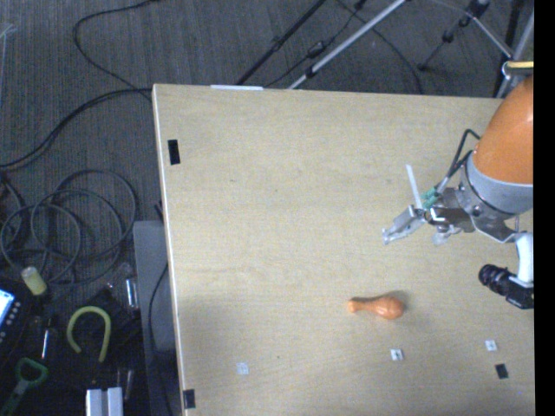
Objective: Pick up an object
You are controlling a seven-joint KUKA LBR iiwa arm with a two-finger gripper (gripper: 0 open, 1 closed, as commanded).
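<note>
Approach step: the gripper (401, 228), right of centre, seems open and empty; next it must descend onto the orange object (378, 306) lower down.

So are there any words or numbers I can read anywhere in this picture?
No, there are none that can be read.
The black mark on the bench: a plain dark patch, no letters.
The small white squares near the orange object: too small and blurred to read.
The gripper and the lit screen on the floor: no text can be made out.
</note>
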